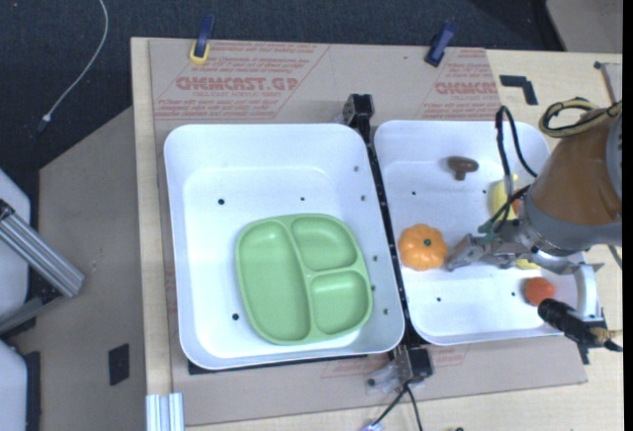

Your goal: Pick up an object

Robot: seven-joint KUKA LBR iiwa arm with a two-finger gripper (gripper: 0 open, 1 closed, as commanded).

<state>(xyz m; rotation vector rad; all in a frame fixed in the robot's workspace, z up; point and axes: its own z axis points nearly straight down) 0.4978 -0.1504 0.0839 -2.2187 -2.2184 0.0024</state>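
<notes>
The small orange pumpkin [422, 248], round and ribbed with a tiny green stem on top, sits at about nine o'clock in the right bin [435, 320], close to its left wall. The gripper [463, 255] lies just beside it at its three o'clock; whether it is open or closed cannot be told. A green divided plate [302, 277] rests in the left bin [198, 172], and a brown piece [461, 165] lies at twelve o'clock in the right one.
</notes>
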